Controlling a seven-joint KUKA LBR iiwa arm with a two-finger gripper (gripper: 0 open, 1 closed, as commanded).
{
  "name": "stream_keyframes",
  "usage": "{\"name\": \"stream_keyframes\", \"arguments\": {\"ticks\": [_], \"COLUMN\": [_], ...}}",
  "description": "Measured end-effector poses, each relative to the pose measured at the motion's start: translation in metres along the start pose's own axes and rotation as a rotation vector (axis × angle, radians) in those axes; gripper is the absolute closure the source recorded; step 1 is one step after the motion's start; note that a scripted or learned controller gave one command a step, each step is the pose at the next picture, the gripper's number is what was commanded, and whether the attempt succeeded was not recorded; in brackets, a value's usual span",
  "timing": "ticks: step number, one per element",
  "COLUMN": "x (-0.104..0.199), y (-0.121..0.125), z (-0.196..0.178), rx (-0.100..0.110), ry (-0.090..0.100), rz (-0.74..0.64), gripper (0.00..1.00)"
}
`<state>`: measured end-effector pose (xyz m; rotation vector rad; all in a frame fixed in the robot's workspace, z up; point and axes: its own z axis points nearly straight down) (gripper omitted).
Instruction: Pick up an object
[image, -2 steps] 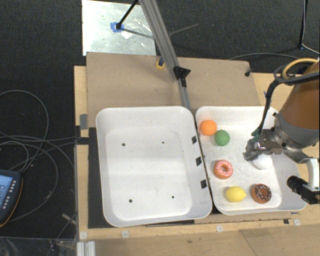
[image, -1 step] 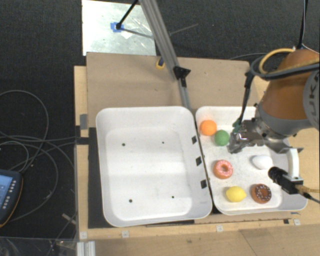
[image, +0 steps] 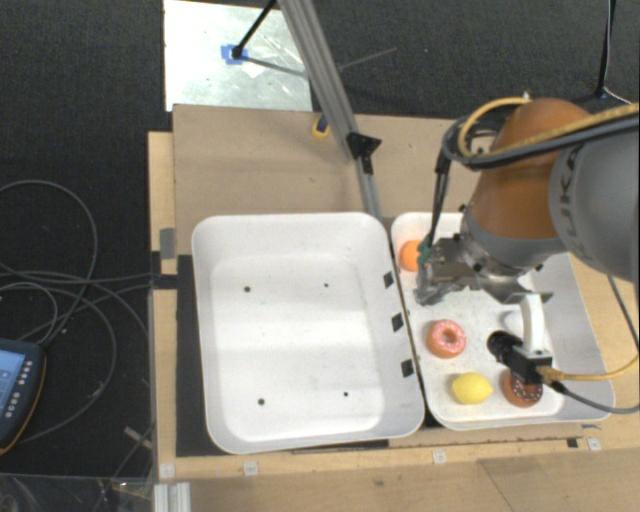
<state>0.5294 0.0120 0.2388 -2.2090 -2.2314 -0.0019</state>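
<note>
While my arm (image: 560, 170) reaches in from the right, I record the scene from left to right. The left bin (image: 300, 330) sits on the wooden surface (image: 260, 160), touching the right bin (image: 590, 340) along their shared edge. In the right bin, an orange ball (image: 409, 255) lies near the far left corner, just beside my jaws (image: 432, 285). My jaws hang low over the left part of that bin, above and just beyond a pink-frosted doughnut (image: 446, 339); I cannot tell how far apart they stand, and I see nothing between them. The doughnut lies flat, ring uppermost, with no long axis to report. Nearer the front edge lies a yellow lemon (image: 472, 388), its long axis running roughly left to right, one tip pointing toward the left bin. Just right of the lemon sits a brown doughnut (image: 523, 391), also flat, partly covered by a black fitting (image: 508, 351) on a white bracket (image: 533, 322).
</note>
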Motion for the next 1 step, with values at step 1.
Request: {"name": "stream_keyframes", "arguments": {"ticks": [1], "x": [0.0495], "y": [0.0173], "z": [0.0144], "rx": [-0.002], "ry": [0.0], "rz": [0.0], "gripper": [1.0]}}
